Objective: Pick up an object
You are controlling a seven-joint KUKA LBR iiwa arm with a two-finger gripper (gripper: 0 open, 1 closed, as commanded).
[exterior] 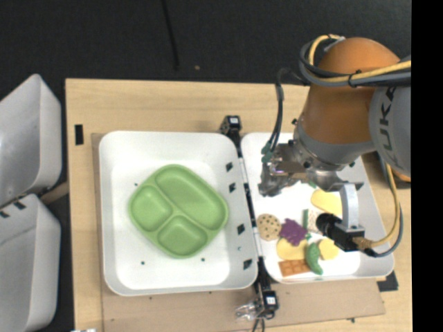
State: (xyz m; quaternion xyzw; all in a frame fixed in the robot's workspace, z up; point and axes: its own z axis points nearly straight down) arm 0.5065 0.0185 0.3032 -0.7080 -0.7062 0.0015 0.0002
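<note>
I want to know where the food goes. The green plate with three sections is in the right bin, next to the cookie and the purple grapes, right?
Not quite. The camera view shows the green plate in the left bin, alone. The cookie and purple grapes lie in the right bin, below the gripper.

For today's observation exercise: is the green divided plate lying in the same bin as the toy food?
No: the green divided plate lies alone in the left bin, while the toy food sits in the right bin.
</note>
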